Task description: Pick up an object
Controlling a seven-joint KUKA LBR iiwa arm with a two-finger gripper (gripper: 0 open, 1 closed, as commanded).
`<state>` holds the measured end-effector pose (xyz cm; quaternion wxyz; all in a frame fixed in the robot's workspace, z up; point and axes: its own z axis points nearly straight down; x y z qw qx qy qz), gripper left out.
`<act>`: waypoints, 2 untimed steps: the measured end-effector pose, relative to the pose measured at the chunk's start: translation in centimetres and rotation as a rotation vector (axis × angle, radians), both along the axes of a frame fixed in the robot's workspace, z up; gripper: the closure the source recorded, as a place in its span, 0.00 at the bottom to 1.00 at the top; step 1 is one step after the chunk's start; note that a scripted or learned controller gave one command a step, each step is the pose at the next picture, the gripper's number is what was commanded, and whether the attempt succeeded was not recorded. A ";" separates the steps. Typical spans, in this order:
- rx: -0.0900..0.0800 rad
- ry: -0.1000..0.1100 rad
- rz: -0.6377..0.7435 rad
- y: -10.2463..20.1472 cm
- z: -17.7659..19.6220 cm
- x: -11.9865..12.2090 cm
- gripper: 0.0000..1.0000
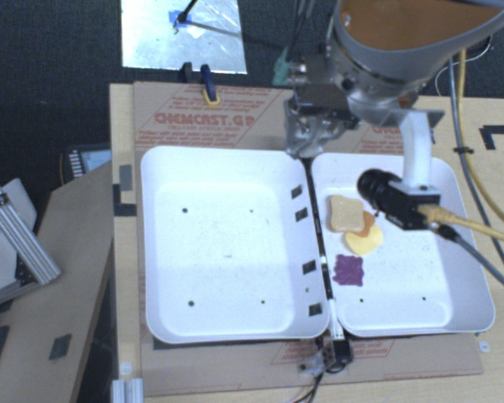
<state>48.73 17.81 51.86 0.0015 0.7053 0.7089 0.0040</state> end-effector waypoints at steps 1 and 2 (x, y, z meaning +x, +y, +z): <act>-0.001 0.005 0.004 5.9 -0.3 1.5 1.00; -0.003 0.006 0.000 5.6 -0.3 1.4 0.00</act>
